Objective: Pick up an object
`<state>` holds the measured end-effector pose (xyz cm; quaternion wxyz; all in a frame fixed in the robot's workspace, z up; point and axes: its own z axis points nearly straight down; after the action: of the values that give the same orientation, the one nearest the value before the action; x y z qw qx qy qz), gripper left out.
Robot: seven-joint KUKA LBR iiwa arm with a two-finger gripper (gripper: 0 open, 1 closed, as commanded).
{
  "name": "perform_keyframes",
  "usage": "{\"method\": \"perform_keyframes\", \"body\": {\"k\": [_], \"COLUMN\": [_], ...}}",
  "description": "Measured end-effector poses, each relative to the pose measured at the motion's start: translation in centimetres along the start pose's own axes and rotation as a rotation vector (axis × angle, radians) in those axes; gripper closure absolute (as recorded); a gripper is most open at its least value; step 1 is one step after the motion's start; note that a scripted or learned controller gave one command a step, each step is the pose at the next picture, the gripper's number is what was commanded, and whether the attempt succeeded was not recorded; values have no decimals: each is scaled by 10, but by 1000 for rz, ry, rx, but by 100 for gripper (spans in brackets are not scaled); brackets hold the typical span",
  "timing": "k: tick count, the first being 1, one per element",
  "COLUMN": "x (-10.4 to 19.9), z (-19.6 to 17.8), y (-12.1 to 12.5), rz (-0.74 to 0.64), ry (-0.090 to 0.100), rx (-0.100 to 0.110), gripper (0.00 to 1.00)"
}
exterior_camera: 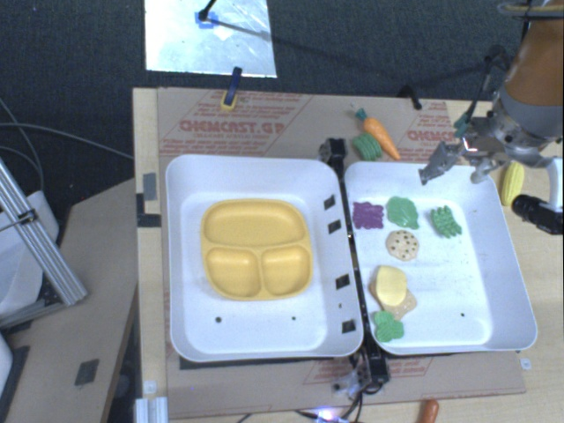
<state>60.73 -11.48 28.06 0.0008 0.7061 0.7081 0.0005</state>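
1. Spread apart with nothing between them, the two grey fingers [434, 169] of the gripper [456, 167] hang over the far edge of the right shallow white bin [493, 280].
2. Below them in that bin lie a purple ridged toy piece [367, 214], a green leafy toy piece [403, 211], a green ridged toy piece [446, 221] and a round speckled toy cookie [404, 244].
3. Nearer the front sit a pale yellow rounded toy piece [390, 285] and a small green toy piece [388, 326].
4. A yellow three-compartment plastic tray [256, 247] rests in the left shallow white bin [185, 324].
5. An orange toy carrot [380, 135] lies on the bench, beyond the bins.
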Motion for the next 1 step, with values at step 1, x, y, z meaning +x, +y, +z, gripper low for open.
{"method": "perform_keyframes", "body": {"k": [1], "x": [89], "z": [-109], "y": [-23], "rz": [-11], "ry": [3], "rx": [-12], "gripper": [0]}}
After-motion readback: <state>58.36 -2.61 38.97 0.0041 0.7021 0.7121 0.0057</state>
